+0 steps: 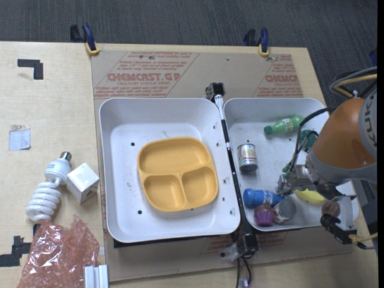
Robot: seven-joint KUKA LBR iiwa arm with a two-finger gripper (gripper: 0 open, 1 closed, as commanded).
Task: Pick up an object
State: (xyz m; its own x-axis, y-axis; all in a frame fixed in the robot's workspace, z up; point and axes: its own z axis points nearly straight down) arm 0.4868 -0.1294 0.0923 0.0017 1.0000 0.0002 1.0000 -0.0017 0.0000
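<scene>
The loose things lie in the right bin (235, 110): a green bottle (283, 125) near its far wall, a small tin can (247, 158) standing toward its left side, a blue bottle (261, 197) lying across the near part, a purple thing (264, 215) just in front of that, a grey cup-like piece (287, 209) beside the purple one, and a yellow thing (311, 195) to their right. The end effector (289, 182) hangs low over this near cluster, close above the right end of the blue bottle and just left of the yellow thing. How far it stands apart cannot be told, and nothing can be seen held in it. The grey arm with its orange band (348, 137) covers the right side of that bin.

The left bin (111, 161) holds a yellow divided tray (178, 174). Both bins rest on a brown sheet (150, 71) clamped to the pale wooden surface (48, 107). On the surface left of the bins lie a spiral light bulb (49, 189), a small white cube (83, 182) touching it, and a crumpled pink bag (57, 254). Dark carpet (180, 8) lies beyond the surface.
</scene>
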